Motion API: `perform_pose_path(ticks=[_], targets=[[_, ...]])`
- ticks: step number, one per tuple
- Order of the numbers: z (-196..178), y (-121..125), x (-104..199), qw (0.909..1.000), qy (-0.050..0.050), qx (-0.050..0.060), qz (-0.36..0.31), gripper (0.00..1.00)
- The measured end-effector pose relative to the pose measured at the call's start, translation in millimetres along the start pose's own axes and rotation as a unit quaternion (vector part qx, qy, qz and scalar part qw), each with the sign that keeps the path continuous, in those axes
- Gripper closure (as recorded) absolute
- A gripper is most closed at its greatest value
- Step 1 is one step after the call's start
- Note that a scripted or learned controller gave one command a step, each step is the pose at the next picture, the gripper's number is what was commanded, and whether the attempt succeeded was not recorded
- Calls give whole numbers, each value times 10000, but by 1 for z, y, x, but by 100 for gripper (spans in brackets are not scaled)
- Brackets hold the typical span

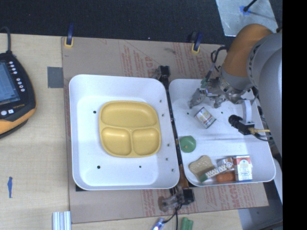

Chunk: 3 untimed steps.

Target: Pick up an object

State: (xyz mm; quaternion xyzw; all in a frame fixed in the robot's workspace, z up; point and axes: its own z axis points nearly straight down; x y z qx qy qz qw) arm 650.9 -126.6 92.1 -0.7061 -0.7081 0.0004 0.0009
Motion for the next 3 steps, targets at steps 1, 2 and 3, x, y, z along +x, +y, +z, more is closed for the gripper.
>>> perform_pose_path(ticks=[1,2,3], targets=[[0,-20,7,10000,-4,10,5,0],[1,-37,8,10000,-6,12,-1,0],[-10,-37,7,10000,-3,21,-4,100]])
